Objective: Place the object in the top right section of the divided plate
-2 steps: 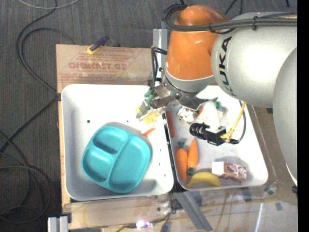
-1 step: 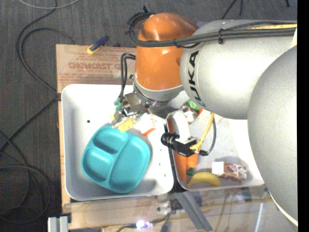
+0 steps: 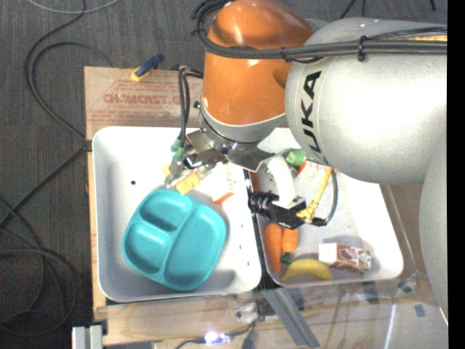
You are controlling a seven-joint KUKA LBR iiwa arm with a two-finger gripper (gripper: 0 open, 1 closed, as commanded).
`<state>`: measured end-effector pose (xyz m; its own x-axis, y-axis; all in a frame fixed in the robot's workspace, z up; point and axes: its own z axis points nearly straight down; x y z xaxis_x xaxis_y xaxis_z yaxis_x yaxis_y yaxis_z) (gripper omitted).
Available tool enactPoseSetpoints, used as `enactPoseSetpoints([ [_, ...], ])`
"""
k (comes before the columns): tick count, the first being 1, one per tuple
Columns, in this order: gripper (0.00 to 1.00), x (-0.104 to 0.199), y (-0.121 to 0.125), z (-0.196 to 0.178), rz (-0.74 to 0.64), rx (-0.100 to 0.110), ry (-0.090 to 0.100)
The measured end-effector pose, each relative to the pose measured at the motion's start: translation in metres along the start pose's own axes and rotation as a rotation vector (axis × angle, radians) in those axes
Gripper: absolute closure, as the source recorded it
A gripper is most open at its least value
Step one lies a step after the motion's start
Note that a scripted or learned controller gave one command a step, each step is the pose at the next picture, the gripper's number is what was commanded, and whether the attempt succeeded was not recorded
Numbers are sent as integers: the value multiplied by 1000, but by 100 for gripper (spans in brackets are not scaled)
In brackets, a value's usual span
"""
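A teal divided plate (image 3: 174, 238) lies tilted in the left white bin (image 3: 116, 158), with three sections that look bare. My gripper (image 3: 187, 167) hangs just above the plate's upper edge, under the orange wrist band. A small yellow object (image 3: 187, 185) sits right below the gripper tip, at the plate's rim; whether it is held is unclear. A small orange piece (image 3: 224, 197) lies just right of it on the bin floor.
The right bin (image 3: 389, 260) holds a carrot (image 3: 272, 243), a banana (image 3: 306, 270), a wrapped snack (image 3: 347, 256), a green-topped red item (image 3: 295, 158) and a white-and-orange packet (image 3: 314, 174). The big grey arm covers the upper right. A brown board (image 3: 138, 100) lies behind the bins.
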<state>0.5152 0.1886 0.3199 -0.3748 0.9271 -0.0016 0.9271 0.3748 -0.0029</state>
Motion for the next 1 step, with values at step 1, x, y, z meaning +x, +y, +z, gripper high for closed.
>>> enactPoseSetpoints([
  [1,100,12,26,-58,7,0,-1],
])
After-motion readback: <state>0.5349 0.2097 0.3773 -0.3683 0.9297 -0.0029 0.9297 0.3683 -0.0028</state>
